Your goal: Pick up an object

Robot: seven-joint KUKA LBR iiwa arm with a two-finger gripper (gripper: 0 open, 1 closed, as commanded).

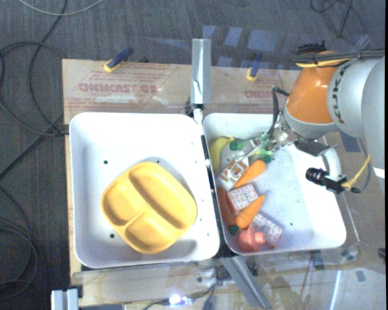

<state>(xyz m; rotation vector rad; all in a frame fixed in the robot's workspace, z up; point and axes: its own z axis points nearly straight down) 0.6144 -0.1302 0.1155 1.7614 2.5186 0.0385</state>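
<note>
We cannot tell how the gripper [266,146] is set, but the toy carrot [253,172] just below it in the right bin [323,218] looks light, rigid and slick, so we would pinch its thick middle.

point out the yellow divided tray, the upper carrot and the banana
yellow divided tray [149,205], camera view, on the ridge between its compartments
upper carrot [252,172], camera view, on the middle of its orange body
banana [218,151], camera view, on its yellow curve by the right bin's left wall
</note>
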